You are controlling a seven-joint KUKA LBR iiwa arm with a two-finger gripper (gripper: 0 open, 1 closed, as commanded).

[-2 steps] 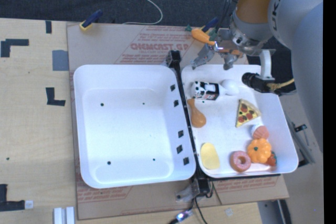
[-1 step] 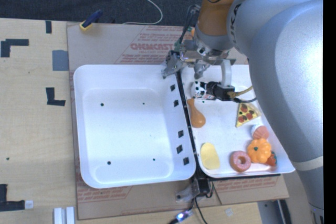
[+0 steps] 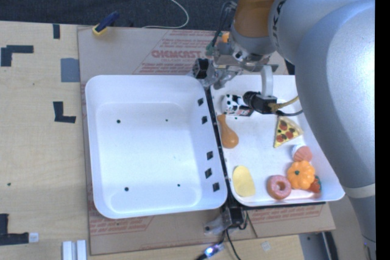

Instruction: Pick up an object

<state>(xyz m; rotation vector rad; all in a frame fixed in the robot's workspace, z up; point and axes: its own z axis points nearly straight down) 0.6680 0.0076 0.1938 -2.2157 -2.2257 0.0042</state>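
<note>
1. Overhead, the grey arm (image 3: 329,52) reaches in from the right, its gripper (image 3: 214,75) low over the far end of the wall between the two white bins; whether it is wide or narrow cannot be told from this angle.
2. The left bin (image 3: 146,143) offers a broad bare floor with open room on every side.
3. The right bin (image 3: 259,149) is crowded along its near and right edges, with a bare patch in its middle.
4. One chicken drumstick (image 3: 227,133) lies just beside the dividing wall, its long axis running roughly along that wall, thin end toward the far edge and thick end toward the near edge.
5. One black-and-white toy (image 3: 231,104) sits just beyond the drumstick, near the gripper.
6. Also counted in the right bin: one pizza slice (image 3: 286,131), one yellow oval piece (image 3: 244,181), one pink doughnut (image 3: 279,187), one orange pumpkin (image 3: 301,174).
7. A black cable (image 3: 173,0) trails across the dark floor behind the bench.
</note>
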